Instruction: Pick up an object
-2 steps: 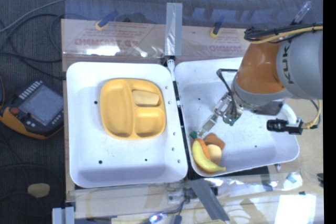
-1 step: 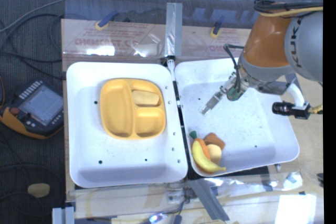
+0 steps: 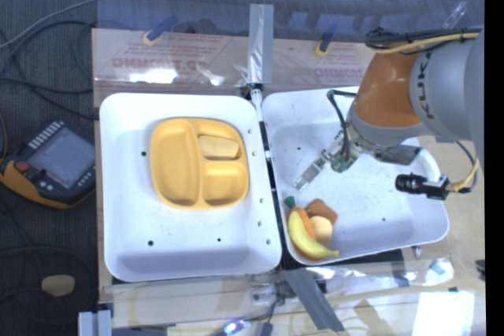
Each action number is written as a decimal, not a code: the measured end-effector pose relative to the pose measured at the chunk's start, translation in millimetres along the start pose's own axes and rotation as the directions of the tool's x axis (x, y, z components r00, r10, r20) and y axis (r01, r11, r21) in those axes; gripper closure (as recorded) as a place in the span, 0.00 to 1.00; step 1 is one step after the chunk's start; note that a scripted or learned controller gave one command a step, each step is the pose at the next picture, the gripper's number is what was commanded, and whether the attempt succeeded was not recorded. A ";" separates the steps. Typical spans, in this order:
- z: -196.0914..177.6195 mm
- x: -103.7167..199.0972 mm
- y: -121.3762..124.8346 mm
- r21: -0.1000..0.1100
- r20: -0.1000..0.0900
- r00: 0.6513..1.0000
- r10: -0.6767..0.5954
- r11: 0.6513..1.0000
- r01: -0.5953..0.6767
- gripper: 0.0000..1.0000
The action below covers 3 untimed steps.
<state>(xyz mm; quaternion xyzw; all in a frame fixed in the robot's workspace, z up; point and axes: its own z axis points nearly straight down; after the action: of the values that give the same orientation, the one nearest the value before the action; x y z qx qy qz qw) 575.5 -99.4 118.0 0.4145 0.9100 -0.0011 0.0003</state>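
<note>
While the gripper [image 3: 311, 171] hangs with narrow jaws, gripping nothing, one curved smooth banana [image 3: 303, 238] lies near, one glossy yellow tray [image 3: 183, 169] left.

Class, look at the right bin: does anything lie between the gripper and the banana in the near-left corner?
Nothing visible does. The gripper hangs over bare floor of the right bin, and the stretch from it down to the banana is open. A carrot lies at the banana's upper end, left of that path.
</note>
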 end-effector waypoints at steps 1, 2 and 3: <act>14.2 37.1 -50.5 -0.048 0.038 0.989 0.146 0.988 -0.144 0.00; 14.9 38.4 -61.6 -0.052 0.026 0.975 0.218 0.975 -0.217 0.00; 15.2 43.0 -60.8 -0.049 0.026 0.953 0.301 0.953 -0.300 0.00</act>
<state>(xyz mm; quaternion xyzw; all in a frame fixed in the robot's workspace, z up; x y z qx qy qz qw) 501.4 -106.9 102.8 0.5478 0.8361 0.0123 0.0250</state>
